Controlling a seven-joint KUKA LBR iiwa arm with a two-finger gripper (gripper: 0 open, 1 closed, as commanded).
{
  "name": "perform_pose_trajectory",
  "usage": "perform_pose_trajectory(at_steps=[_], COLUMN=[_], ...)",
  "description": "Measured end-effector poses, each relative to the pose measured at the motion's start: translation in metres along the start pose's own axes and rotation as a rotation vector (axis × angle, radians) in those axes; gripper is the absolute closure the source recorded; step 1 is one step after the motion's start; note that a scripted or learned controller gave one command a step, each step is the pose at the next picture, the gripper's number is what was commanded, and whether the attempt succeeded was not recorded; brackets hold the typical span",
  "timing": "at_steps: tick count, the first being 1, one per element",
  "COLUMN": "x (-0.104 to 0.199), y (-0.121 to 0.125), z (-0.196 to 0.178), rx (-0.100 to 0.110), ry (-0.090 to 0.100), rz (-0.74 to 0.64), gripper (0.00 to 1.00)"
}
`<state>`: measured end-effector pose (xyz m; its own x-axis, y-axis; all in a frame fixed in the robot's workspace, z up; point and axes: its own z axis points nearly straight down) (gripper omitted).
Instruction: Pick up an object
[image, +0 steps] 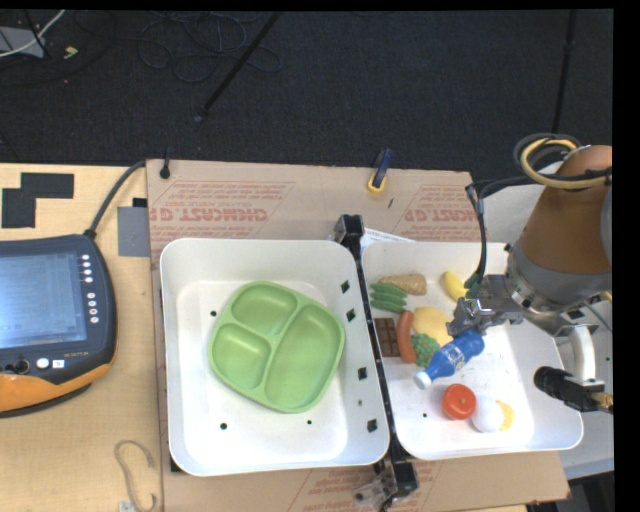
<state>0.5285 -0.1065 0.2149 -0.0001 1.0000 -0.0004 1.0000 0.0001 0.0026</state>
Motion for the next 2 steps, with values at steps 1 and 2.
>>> perform_pose_trajectory(at_steps=[1,2], x=[-0.001,0.048], y=[0.0,0.003], z=[-0.013,-0.002], rx=[0.004,0.007], ry=[0.001,0.003], rz=[-0.001,-0.004], gripper=[1.0,1.0])
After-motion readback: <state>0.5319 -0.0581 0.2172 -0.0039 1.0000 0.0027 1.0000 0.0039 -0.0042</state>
